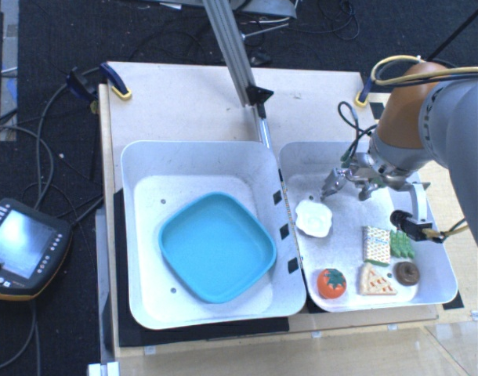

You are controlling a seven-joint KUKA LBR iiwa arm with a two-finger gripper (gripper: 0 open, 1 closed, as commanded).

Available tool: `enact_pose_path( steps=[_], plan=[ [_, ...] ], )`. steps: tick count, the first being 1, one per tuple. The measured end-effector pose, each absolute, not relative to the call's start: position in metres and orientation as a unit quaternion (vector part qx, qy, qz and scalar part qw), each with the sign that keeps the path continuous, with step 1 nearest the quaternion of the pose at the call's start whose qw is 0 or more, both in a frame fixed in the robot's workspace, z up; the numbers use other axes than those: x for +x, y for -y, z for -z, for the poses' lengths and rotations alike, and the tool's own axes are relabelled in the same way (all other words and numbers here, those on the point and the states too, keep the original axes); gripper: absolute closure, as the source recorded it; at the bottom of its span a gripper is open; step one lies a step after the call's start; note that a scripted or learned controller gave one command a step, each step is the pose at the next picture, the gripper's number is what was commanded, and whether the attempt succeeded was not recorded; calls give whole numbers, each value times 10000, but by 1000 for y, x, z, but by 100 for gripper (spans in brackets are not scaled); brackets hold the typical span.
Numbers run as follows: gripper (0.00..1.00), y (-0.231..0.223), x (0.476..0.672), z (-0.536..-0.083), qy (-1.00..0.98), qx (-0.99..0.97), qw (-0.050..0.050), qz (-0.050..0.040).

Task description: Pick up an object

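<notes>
Six small things sit in the right bin [302, 167]. From the overhead camera you can see the gripper [349, 189] hanging over that bin's far half, its fingers spread wide with nothing between them. Your nearest candidate is the white disc [313, 218]. It lies close to the bin's left wall, about midway along it, and a little to the near side of the fingertips. It looks pale, roundish and low, slightly lumpy at the rim, and it nearly matches the white floor under it.

The rest crowd the near right corner. A tomato [331, 283] sits by the near edge, and a checked block [376, 244] is just beside a green piece [402, 246]. A wedge [376, 279] lies on the near side of the block, with a brown ring [407, 272] beside it. The left bin [145, 163] carries a blue tray [215, 245].

Here is what could go wrong for you. The disc is flat, so the fingers may close above it and come up with nothing. If they go low enough to catch its edge, they may strike the bin floor. The left wall is near, so one finger could hit it or push the disc against it. A straight descent from here would, I judge, land on bare floor beyond the disc. You cannot tell from this slant how high the fingertips hang.
</notes>
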State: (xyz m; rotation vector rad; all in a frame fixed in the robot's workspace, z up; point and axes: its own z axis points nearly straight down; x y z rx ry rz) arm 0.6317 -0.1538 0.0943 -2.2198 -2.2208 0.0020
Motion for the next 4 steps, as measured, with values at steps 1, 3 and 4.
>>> enact_pose_path(
  steps=[1, 3, 4],
  plan=[
    [100, 154, 632, -106, 7073, -7069, -2, 0],
    [100, 159, 629, -229, 7072, -7070, -23, 15],
    [100, 163, 633, -273, 7072, -7070, -16, 10]
  ],
)
